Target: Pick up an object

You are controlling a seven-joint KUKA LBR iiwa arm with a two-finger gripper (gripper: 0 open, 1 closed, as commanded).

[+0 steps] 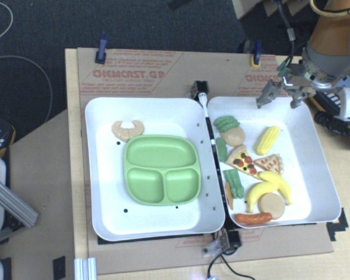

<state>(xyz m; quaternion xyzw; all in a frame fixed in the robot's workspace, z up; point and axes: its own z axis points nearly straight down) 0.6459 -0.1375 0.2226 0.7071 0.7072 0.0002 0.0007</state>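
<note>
My gripper (279, 99) hangs over the far edge of the right bin (321, 174), open, its two fingers spread with nothing between them. Below it in that bin lie a corn cob (268, 139), a green bean bundle (226, 122), a tan potato-like piece (234, 136), two pizza slices (242, 160) (270, 164), a banana (267, 188), a round cookie (272, 205), a sausage (253, 218), and green pods (235, 183). The corn is the nearest item to the fingers, a short way toward the front.
The left bin (102, 174) holds a green divided plate (162, 169) and a croissant (128, 129) at its back left. Blue clamps (101, 48) (256, 53) stand on the cardboard's far edge. A black clip (200, 89) sits between the bins.
</note>
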